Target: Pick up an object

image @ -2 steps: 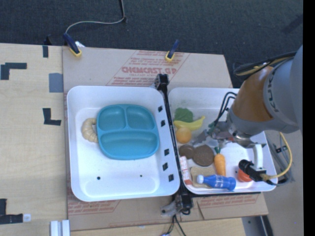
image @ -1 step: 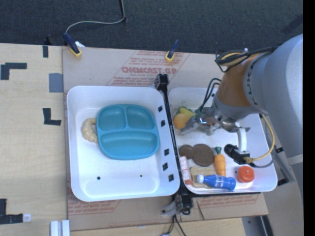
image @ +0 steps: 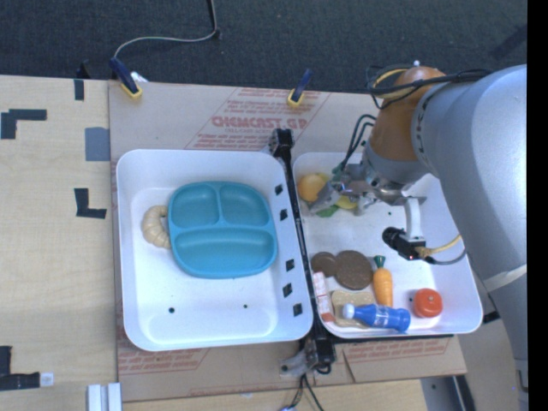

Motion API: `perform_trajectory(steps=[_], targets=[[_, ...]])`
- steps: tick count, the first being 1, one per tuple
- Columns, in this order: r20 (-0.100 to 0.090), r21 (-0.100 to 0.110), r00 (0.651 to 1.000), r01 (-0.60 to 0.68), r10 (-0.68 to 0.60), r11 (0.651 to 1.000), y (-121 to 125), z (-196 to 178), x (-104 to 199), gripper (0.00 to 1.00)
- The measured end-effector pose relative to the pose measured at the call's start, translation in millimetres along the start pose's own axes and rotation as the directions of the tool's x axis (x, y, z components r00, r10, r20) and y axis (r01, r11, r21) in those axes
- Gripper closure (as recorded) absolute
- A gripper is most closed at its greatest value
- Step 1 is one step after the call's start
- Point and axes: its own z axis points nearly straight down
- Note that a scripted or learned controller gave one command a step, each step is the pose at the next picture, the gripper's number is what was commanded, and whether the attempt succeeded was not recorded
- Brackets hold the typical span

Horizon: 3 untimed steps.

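My gripper [image: 341,197] is down in the right bin [image: 445,229], at its far left part. It hovers over a small green and yellow item [image: 344,202] that it partly hides. Right beside it, to the left, lies a yellow lemon [image: 312,185]. Nearer the front of this bin are two brown round discs [image: 349,269], an orange carrot [image: 383,286], a red tomato [image: 426,303] and a blue bottle [image: 378,317] lying on its side. The grey arm [image: 479,144] covers the bin's right side.
The left bin [image: 205,319] holds a blue divided plate [image: 223,228] with a beige bread-like piece [image: 155,225] against its left edge. A black divider [image: 291,229] runs between the bins. A black cable fitting [image: 402,242] hangs from the wrist over the right bin.
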Motion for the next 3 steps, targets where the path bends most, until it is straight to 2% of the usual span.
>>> perform_trajectory(steps=[1,2,3], targets=[[-0.004,0.046,1.000,0.007,-0.007,0.999,28.3,3.7,-2.6,0.00],[-0.001,0.045,1.000,0.005,-0.005,0.999,28.2,3.6,-1.3,0.00],[-0.005,0.045,1.000,0.007,-0.006,0.999,28.4,3.9,-3.3,0.00]])
